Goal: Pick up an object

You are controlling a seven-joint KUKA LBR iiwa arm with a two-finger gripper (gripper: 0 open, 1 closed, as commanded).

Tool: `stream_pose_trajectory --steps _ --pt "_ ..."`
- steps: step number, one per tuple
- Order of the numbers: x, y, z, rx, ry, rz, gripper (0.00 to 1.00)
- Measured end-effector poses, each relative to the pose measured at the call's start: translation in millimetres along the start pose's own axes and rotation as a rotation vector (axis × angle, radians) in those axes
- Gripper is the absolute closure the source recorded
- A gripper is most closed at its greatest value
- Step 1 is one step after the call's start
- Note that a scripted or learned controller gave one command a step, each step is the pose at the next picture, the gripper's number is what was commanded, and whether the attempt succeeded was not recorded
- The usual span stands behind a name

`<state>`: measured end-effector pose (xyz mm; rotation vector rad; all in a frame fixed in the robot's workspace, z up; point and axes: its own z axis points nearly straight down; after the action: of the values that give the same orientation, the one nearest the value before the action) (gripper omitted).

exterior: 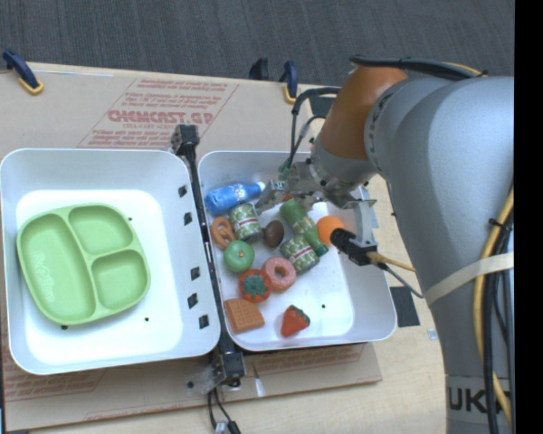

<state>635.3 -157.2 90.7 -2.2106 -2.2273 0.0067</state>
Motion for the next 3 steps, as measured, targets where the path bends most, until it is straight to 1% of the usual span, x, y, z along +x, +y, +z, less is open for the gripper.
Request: stream_pose_trajectory --steps 1,2,3 --pt "0 1 -11 -0.001 -0.001 -0.003 1.00" --pt "47 -68 -119 -0.004 0.001 0.001 1.00" --pt "47 -67 -129 -0.003 0.001 -0.003 1.00"
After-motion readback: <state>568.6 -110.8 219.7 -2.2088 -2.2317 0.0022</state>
